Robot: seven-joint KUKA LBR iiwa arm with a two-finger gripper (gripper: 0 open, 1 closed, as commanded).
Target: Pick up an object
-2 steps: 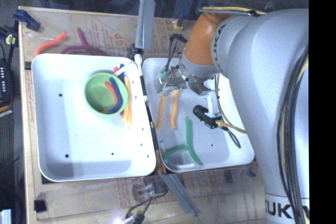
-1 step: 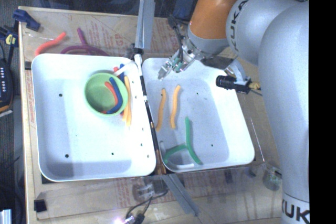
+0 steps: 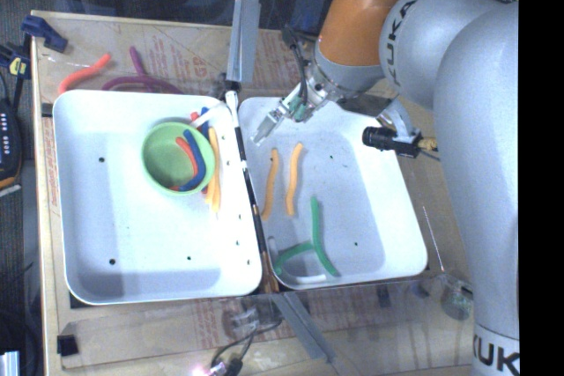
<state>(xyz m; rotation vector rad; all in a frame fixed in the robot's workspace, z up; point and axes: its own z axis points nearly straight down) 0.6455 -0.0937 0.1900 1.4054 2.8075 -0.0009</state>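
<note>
Lying loose near the right white bin's [image 3: 401,216] far-left corner, two slim orange plastic strips [image 3: 292,179] sit just below the pincer [image 3: 269,127], probably its target. Its fingers look slightly apart, gripping nothing, poised above them.

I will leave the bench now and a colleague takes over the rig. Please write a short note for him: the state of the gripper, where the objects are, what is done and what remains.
Gripper: over the upper left corner of the right white bin, nothing visible in it; whether it is open or shut cannot be told.
Right bin: two orange curved strips side by side below the gripper; a green bent strip near the lower edge.
Left white bin: green round bowl with red and blue pieces inside, orange strip beside it.
Done: nothing picked up yet.
Left: lower, grasp one object, lift it.
</note>
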